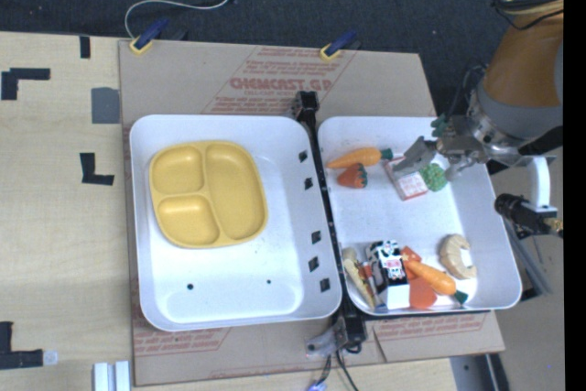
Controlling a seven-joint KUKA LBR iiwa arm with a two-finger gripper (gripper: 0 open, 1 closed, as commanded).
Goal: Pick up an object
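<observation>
Just below the pincer (428, 156), in the right bin (481, 224), lies a pink-and-white packet (407, 181), with a green piece (436, 176) to the pincer's lower right. Whether the pincer is released or clenched I cannot tell. Nothing looks lifted, so the pick seems undone. To its left, a carrot (354, 158) lies lengthwise, green end toward the pincer.

arm (526, 59): cut off at right edge | pile (403, 275): items overlap, indistinct

Yellow plate (207, 194); white bins (146, 197); orange carrot (355, 158); black-white cow toy (391, 263).
</observation>
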